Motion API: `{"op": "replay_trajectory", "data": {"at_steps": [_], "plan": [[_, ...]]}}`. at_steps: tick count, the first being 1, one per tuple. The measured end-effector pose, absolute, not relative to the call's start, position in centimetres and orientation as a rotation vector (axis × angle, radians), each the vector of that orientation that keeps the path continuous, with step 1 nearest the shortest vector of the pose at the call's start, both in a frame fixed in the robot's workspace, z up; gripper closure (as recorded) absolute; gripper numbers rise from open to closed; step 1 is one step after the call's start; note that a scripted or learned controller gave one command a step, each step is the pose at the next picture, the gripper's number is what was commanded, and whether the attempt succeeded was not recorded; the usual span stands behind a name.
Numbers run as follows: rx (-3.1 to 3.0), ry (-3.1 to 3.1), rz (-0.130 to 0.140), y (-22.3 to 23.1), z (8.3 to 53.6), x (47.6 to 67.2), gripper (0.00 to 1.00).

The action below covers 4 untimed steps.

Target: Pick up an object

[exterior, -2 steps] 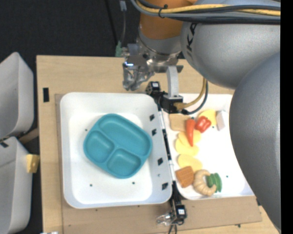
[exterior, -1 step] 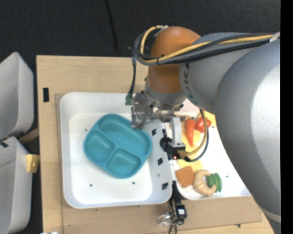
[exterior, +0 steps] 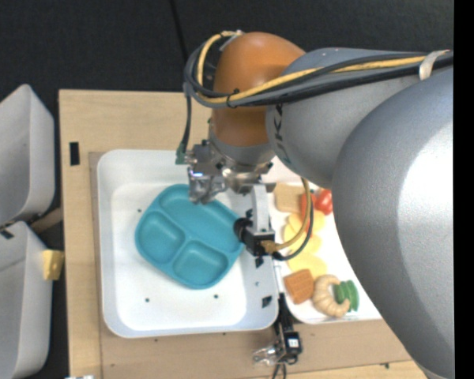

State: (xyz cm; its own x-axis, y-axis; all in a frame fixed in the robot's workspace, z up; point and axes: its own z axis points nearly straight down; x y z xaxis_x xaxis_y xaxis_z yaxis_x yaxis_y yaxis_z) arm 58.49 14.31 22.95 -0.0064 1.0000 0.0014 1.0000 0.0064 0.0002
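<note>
A blue divided plate (exterior: 188,239) with three compartments lies tilted in the left white bin (exterior: 126,290). My gripper (exterior: 204,186) hangs straight down from the orange wrist band (exterior: 249,93) and sits at the plate's upper rim, touching or just above it. The wrist body hides the spot where the gripper meets the rim. Nothing is visibly lifted off the bin floor.
The right bin (exterior: 363,316) holds several toy foods: an orange block (exterior: 299,284), a beige ring (exterior: 329,294), a green piece (exterior: 346,292), a red piece (exterior: 322,202) and yellow slices (exterior: 294,226). The grey arm covers most of that bin. White housings (exterior: 12,164) stand at the left.
</note>
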Motion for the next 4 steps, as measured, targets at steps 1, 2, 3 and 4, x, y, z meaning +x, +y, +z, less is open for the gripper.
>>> {"op": "replay_trajectory", "data": {"at_steps": [1,2,3,4], "plan": [[-2.21,-2.231,-0.004,20.4,25.8,55.9,1.0],[-2.219,-2.226,0.002,22.1,22.1,62.9,1.0],[-2.214,-2.228,-0.004,22.2,27.1,59.6,1.0],[-2.219,-2.221,0.01,22.1,21.3,58.6,1.0]]}}
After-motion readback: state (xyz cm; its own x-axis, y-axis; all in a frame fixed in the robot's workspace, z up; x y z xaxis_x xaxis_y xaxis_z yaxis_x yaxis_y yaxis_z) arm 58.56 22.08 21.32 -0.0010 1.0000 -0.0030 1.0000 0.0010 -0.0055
